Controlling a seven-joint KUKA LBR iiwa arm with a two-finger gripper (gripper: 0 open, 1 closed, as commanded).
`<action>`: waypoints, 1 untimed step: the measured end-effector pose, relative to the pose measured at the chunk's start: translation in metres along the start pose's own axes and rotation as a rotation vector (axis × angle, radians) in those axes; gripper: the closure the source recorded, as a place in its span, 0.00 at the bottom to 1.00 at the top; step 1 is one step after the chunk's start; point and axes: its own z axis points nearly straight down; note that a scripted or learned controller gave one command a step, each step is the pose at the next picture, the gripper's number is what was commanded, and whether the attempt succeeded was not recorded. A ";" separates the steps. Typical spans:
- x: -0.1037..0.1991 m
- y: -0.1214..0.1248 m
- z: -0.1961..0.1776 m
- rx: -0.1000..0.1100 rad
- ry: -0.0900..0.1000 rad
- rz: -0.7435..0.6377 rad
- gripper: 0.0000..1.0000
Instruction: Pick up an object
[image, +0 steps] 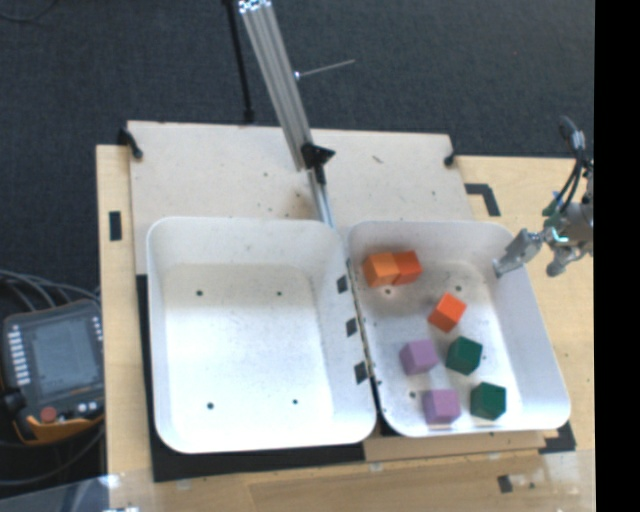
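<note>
Wooden desk (120, 300) carries two white bins; blocks sit in the right bin (530, 330). Tool (535, 250) hovers at its far right rim, state unclear. Best target: lone orange block (447, 312), approached straight down, clear of neighbours.

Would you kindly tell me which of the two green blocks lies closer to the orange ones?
The upper green cube, beside the lone orange cube; the other green cube sits by the bin's near rim.

Two white plastic bins (250, 330); right one holds three orange blocks (392, 268), two purple cubes (419, 356), two dark green cubes (464, 355).
</note>
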 end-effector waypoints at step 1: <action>0.000 0.001 -0.003 -0.005 -0.002 -0.001 0.00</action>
